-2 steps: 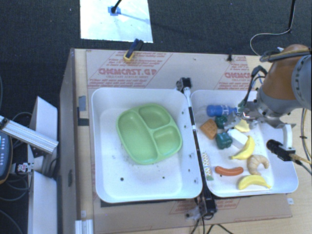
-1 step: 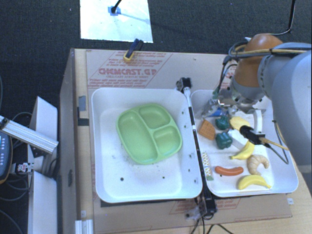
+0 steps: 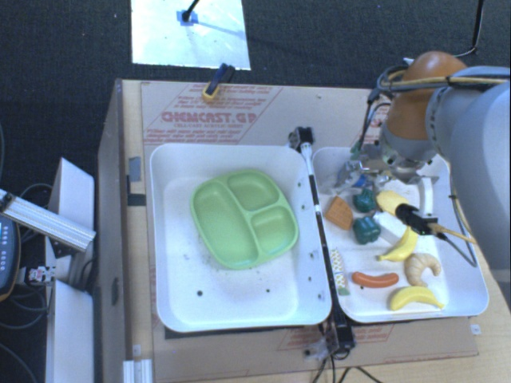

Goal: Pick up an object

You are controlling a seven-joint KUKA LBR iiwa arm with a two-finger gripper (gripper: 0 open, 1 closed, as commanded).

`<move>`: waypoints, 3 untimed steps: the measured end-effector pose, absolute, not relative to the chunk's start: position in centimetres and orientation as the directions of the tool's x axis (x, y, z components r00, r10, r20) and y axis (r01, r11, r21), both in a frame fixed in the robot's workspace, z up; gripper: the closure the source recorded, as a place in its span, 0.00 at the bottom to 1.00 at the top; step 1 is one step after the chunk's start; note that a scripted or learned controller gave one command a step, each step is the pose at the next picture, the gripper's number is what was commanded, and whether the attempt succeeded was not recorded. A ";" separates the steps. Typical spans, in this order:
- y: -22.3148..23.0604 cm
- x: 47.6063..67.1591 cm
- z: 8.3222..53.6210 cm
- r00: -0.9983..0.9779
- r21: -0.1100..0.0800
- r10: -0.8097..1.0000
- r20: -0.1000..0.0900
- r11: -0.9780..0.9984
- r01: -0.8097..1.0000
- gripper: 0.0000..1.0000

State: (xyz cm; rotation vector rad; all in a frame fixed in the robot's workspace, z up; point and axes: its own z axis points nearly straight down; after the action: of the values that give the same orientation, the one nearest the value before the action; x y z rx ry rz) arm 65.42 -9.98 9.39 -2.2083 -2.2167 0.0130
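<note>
White plastic forms the two shallow bins that we look down on in the camera view, the left bin (image 3: 231, 298) and the right bin (image 3: 463, 284), which stand side by side on a brown bench sheet (image 3: 207, 118) printed with red letters. In the left bin we see a pale green divided plate (image 3: 243, 218) lying flat, somewhat above the bin's middle and clear of its walls. The grey arm (image 3: 471, 126) with its orange band reaches in from the right and bends down over the far part of the right bin, where the gripper (image 3: 357, 179) hangs low near the bin's upper left corner; whether it is spread or clenched we cannot tell. The things to be picked all lie in the right bin. Just below the gripper sits an upper teal piece (image 3: 366, 200), though we cannot make out whether the two touch, with an orange wedge (image 3: 339, 212) beside it toward the dividing wall and a yellow piece (image 3: 390, 203) on its other side. A lower teal piece (image 3: 367, 230) lies just beneath these. Nearer to us we find a curved banana (image 3: 402, 247), a tan croissant (image 3: 421, 267) close below it, a reddish sausage (image 3: 375, 278) to the croissant's left and apart from it, and, nearest the front rim, a second banana (image 3: 415, 298)
</note>
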 end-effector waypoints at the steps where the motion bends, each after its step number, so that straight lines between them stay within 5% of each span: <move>1: -3.0 66.1 21.4 -0.007 0.009 1.000 0.001 0.007 1.000 1.00; 2: -3.2 65.9 21.1 -0.005 0.003 1.000 0.000 0.005 1.000 0.00; 3: -8.4 60.1 11.3 -0.001 -0.001 1.000 -0.001 0.001 1.000 0.00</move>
State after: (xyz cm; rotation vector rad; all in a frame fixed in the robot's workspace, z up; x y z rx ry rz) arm 60.11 -8.39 11.34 -2.2202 -2.2222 0.0024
